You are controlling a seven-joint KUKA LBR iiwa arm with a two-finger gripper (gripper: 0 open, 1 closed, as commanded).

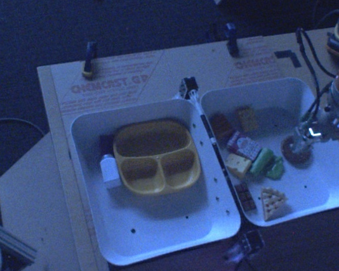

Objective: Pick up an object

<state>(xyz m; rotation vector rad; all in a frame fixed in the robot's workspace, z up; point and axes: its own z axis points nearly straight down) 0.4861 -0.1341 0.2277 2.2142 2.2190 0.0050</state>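
My gripper reaches in from the right edge and hangs low in the right bin, right over a round brown cookie-like piece. The dim light and the wrist hide how it meets the piece. To its left lie several small toy foods: a green piece, a yellow cheese block, a red and white packet, a waffle wedge, a dark chocolate bar and two brown squares at the back.
The left bin holds a yellow divided plate and a small white bottle at its left side. Two clamps sit at the board's far edge. Cables run along the right side.
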